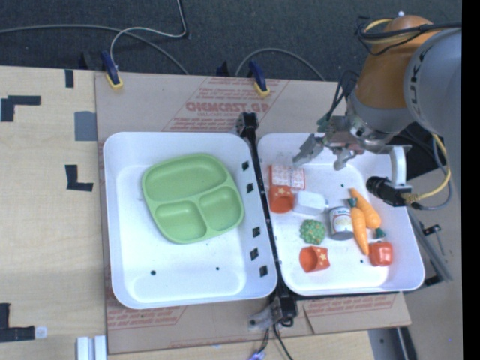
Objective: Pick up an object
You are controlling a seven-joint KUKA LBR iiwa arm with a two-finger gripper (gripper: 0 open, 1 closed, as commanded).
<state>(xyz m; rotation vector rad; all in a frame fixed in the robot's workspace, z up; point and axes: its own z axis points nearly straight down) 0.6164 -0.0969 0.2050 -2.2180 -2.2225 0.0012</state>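
Our pincer (324,154) hangs over the far end of the right bin (397,280), its two fingers spread wide with nothing between them. Below, we see the left bin (124,276) bearing a green divided plate (193,197). Across the right bin lie the things to pick: a carrot (361,220), a red-and-white carton (284,186), a small tin (340,222), broccoli (313,231), a red cup (314,258) and a red pepper (381,253).

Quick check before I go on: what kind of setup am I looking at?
Probably a lab test bench for robotic picking: cardboard clamped to the bench, two white bins, toy food like a carrot, loose cables.
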